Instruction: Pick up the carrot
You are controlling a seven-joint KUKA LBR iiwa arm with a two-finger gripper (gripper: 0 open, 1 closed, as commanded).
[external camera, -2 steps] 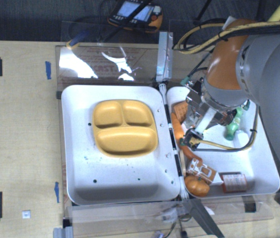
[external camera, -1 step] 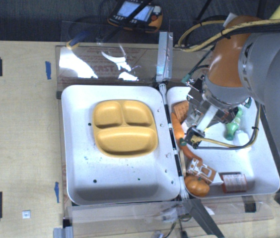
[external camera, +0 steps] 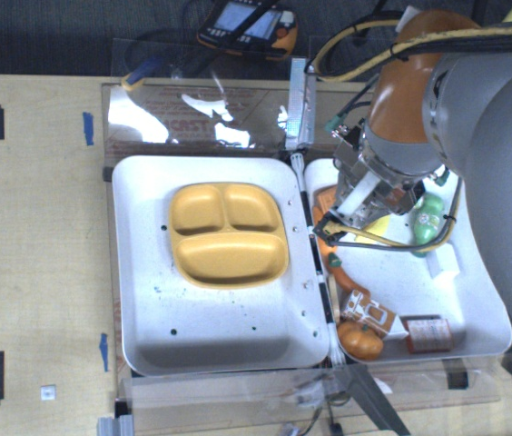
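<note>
So there's 2 white bins: the left bin (external camera: 138, 271) has 1 yellow 3-section tray (external camera: 229, 234), the right bin (external camera: 483, 298) a handful of toy foods. 1 carrot (external camera: 345, 284), orange, slim and tapered, lies along the right bin's left wall. The gripper (external camera: 336, 221) sits down just above its top end; can't tell how its jaws stand.

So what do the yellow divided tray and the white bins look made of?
The yellow three-compartment tray looks like moulded plastic, matte with soft rounded edges. The shallow white bins seem thin formed plastic, smooth and slightly glossy; scattered dark specks mark the left one.
</note>
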